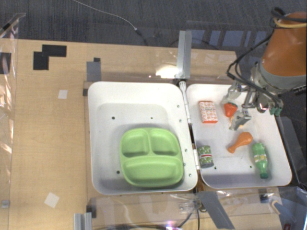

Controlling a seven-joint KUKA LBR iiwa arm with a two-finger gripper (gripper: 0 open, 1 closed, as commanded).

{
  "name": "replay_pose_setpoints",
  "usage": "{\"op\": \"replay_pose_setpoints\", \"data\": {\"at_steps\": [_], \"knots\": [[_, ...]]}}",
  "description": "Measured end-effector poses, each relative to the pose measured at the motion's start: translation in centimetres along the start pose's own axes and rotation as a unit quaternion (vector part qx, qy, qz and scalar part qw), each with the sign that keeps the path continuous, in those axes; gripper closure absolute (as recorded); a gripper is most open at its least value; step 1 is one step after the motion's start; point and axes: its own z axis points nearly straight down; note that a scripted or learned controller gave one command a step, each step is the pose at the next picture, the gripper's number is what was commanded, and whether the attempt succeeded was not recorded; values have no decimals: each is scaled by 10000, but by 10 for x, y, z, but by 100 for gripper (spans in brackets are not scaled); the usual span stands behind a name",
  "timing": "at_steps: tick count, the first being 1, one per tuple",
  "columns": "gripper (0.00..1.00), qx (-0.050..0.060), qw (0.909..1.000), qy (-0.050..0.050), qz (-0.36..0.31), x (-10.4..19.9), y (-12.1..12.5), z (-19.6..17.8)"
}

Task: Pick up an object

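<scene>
Objects for picking, right bin [283, 174]: five items on the white floor. Red-and-white carton [207, 112] at 10 o'clock of the bin, lying flat; its print is too small to read. Small red-orange piece [230, 109] just at 3 o'clock of the carton. Orange drumstick-shaped toy [240, 142] near bin centre, lying aslant. Green bottle [260, 160] at 4 o'clock, on its side, label unreadable. Small green-and-white can [205, 156] at 8 o'clock, close to the dividing wall, markings illegible.

Gripper [242, 113]: over the bin's 12 o'clock portion, just beside the red-orange piece; fingers parted, nothing between them.

Left bin [103, 99]: one green compartment tray [151, 156] at 6 o'clock.
</scene>
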Motion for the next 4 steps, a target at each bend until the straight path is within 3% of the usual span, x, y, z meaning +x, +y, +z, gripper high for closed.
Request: {"op": "replay_pose_setpoints", "data": {"at_steps": [1, 2, 3, 4], "knots": [[0, 2, 9978, 4, 666, -86, -68, 31], [0, -3, 9833, 17, 1821, -65, -31, 149], [100, 11, 9836, 25, 1802, -66, -32, 135], [100, -25, 9696, -27, 2445, -35, 76, 51]]}}
